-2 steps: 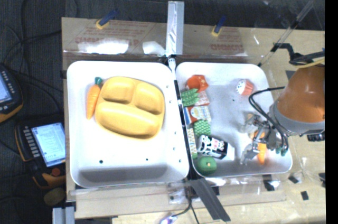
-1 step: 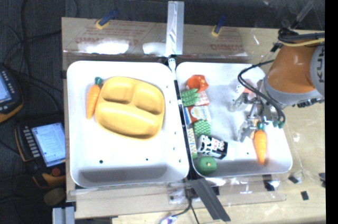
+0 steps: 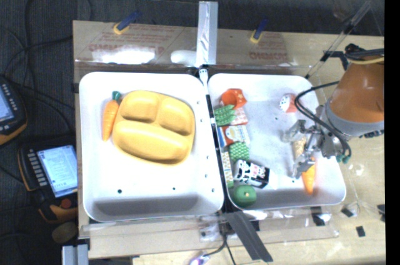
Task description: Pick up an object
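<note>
- Nearest you, bottom of the right bin (image 3: 325,198): a green ball (image 3: 244,195) in the near-left corner, touching a black-and-white carton (image 3: 251,173) just behind it.
- Near-right of the same bin: a small orange carrot (image 3: 309,180) lies on the floor, right under the gripper (image 3: 301,150).
- You see the gripper hanging low over the right side of that bin, metal fingers pointing down and spread; nothing is clamped between them, so call it released.
- Just beside the fingers there's a small tan piece (image 3: 299,146); you can't tell if it touches them.
- The arm (image 3: 359,101), orange band showing, comes in from the right edge.
- Left side of the right bin: a column of packets (image 3: 234,132) runs along the divider, with a red item (image 3: 233,97) at the far end.
- A small red-and-white thing (image 3: 285,103) sits apart near the far wall.
- Left bin (image 3: 94,195): a big yellow tray-like toy (image 3: 154,126) in the middle, a second carrot (image 3: 110,118) touching its left edge.
- Farthest: two clips (image 3: 127,22) hold the cardboard backing.
</note>
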`<control>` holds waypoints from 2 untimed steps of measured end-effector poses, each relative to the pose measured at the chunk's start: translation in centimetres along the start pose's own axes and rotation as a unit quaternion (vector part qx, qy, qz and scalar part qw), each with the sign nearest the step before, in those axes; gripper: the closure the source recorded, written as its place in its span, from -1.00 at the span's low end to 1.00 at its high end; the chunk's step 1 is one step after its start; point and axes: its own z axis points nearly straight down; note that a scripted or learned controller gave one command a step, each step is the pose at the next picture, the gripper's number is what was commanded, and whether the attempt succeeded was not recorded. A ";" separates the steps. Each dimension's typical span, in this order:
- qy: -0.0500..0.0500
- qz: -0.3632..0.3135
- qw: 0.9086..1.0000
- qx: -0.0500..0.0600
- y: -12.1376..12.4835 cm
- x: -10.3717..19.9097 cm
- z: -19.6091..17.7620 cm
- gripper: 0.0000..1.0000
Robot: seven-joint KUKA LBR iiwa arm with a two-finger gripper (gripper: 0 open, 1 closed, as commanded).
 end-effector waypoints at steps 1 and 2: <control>-0.001 0.002 1.000 0.001 -0.6 4.8 -0.1 -1.00; -0.002 0.002 1.000 0.003 -0.6 4.6 -1.2 1.00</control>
